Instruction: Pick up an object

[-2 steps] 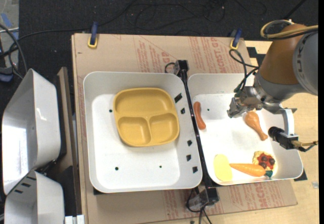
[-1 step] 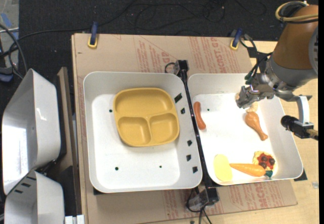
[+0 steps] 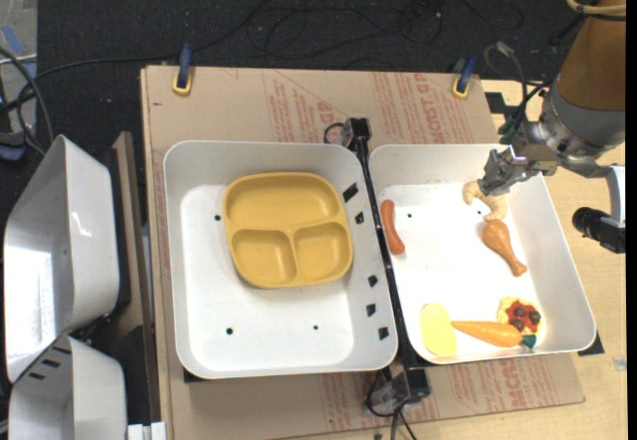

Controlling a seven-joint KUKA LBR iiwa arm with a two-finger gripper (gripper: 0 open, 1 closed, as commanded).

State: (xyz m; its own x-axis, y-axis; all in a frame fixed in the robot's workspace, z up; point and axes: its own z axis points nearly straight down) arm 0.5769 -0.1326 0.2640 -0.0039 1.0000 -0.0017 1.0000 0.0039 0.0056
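While tool [image 3: 495, 179] hovers (grip state unclear) over right bin [image 3: 567, 269]: one drumstick [image 3: 505, 245], one sausage [image 3: 393, 227], one carrot [image 3: 488, 332].

A brown cardboard surface [image 3: 299, 100] stretches away from the hand [image 3: 495, 174]. One yellow clamp [image 3: 463, 85] grips its far edge close behind the hand, and a second clamp [image 3: 182, 82] sits well across from it. Black cables [image 3: 299, 20] trail beyond. White tubs [image 3: 60, 229] stand farthest from the hand.
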